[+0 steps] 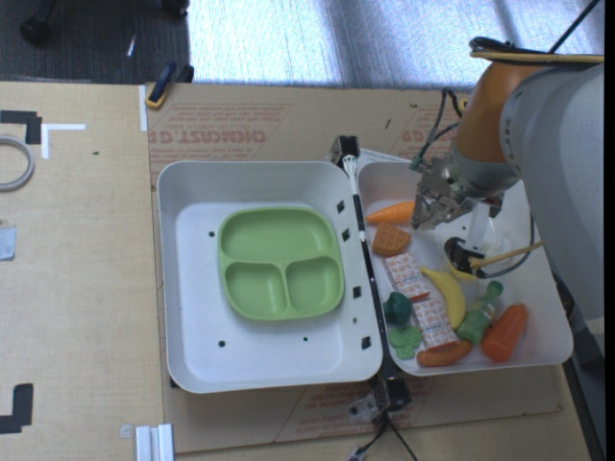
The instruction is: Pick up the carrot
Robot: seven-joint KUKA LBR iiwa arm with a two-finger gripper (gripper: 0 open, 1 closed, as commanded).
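Holding one tapered orange plastic carrot [392,212], the right white bin [548,349] has the tool [430,213] beside it, finger state indiscernible.

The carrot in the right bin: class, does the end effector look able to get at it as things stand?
Probably yes. The end effector hangs right beside the carrot, whose top is uncovered; the waffle-like piece lies just below it, not over it.

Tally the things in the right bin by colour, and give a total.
Orange: 4, namely carrot, waffle, pepper, chili
Yellow: 1, a banana
Green: 3, namely bottle, broccoli, leaf
Red-and-white: 1, a packet
Total: 9, counting what I can tell apart.
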